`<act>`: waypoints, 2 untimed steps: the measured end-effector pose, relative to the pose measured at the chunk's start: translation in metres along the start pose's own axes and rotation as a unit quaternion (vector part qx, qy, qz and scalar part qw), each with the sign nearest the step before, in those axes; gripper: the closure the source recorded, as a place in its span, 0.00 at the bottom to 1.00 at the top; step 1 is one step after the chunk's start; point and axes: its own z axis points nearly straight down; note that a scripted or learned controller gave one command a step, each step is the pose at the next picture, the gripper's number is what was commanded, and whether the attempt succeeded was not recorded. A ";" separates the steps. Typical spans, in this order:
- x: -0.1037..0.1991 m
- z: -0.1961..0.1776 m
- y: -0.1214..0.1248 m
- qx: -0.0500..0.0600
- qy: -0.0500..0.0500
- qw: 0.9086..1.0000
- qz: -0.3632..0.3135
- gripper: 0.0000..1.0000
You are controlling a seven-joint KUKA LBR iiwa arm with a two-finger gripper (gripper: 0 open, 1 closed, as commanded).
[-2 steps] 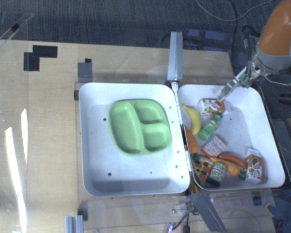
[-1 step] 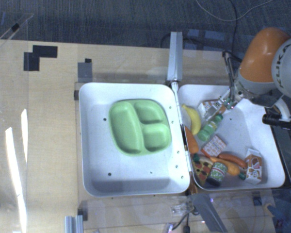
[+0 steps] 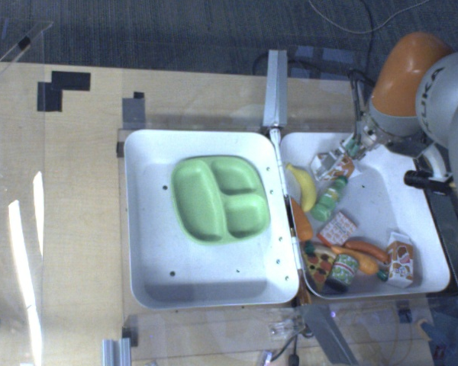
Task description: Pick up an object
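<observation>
My gripper (image 3: 333,163) hangs low over the back of the right bin (image 3: 427,227), reaching in from the right. Just beneath and in front of it lies a green bottle with an orange top (image 3: 331,195). A yellow banana (image 3: 305,187) lies to the gripper's left, near the wall between the bins. I cannot see anything held in the gripper.
The right bin also holds a carrot (image 3: 300,221), a small pink-and-white box (image 3: 337,227), a second carrot (image 3: 364,249), a juice carton (image 3: 401,261), a green jar (image 3: 343,269) and a flat printed pack (image 3: 317,261). A green divided tray (image 3: 220,198) sits in the left bin (image 3: 149,227).
</observation>
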 end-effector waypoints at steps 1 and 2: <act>-0.002 -0.016 0.004 -0.006 -0.007 1.000 -0.003 1.00; -0.003 -0.031 0.007 -0.010 -0.010 1.000 -0.004 1.00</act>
